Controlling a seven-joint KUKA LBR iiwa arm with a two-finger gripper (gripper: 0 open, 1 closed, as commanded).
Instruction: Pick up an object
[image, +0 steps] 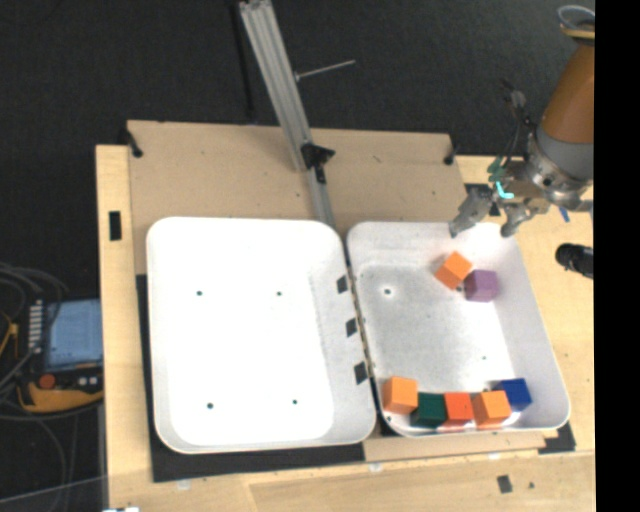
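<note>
Approach step: the gripper (488, 217), fingers spread and empty, hovers over the right bin (530, 300) (far rim); next, descent onto the orange cube (454, 269) beside the purple cube (483, 285).

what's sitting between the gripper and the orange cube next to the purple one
Nothing. In the camera view, the stretch between the gripper and the orange cube is bare white bin floor. The purple cube touches the orange one on its far side.

Even light, mild bin glare
</note>
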